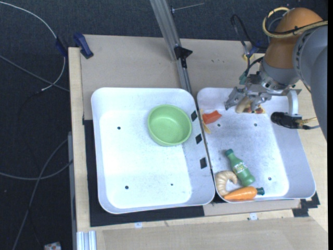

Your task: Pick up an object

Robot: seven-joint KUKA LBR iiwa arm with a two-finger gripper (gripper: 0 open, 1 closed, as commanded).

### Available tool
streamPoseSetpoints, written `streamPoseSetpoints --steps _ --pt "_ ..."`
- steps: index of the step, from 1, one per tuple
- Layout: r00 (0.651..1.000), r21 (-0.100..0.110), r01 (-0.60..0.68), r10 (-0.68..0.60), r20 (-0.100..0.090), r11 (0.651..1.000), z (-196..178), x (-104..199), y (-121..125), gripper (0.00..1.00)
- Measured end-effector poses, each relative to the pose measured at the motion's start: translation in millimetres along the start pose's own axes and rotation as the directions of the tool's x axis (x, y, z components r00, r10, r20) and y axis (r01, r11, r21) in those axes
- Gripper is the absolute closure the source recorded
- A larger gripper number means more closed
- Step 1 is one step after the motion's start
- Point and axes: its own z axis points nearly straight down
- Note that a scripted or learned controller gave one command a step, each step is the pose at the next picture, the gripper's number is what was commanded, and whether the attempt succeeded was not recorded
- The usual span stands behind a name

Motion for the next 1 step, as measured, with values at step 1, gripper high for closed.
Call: streamPoseSetpoints --steps 1 --pt "1.0 -0.008 0.001 -0.001 0.001 1.0 -16.8 0.3 1.9 1.0"
